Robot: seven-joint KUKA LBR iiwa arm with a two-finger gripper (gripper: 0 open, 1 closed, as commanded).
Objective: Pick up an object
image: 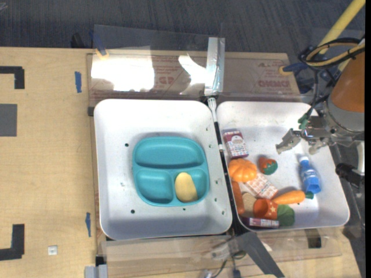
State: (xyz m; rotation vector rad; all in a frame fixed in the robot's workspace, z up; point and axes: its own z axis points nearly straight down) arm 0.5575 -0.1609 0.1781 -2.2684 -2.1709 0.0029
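Note:
My gripper (299, 147) hangs over the right bin (272, 116), near its right side, open with nothing between its fingers. A blue bottle (310, 176) lies just below and to the right of it. A small red fruit with a green top (267, 165) sits just left of the fingers. Further left are a maroon and white carton (235, 143) and an orange pumpkin (242, 169). At the bin's front lie a carrot (288, 198), a pink and white packet (261, 187), a red piece (261, 207) and a green piece (285, 215).
The left bin (113, 155) holds a teal divided tray (168, 158) with a yellow potato-like piece (185, 187) in its front right compartment. A clear plastic sheet (153, 68) stands behind the bins. Yellow and black cables (330, 45) hang at the upper right.

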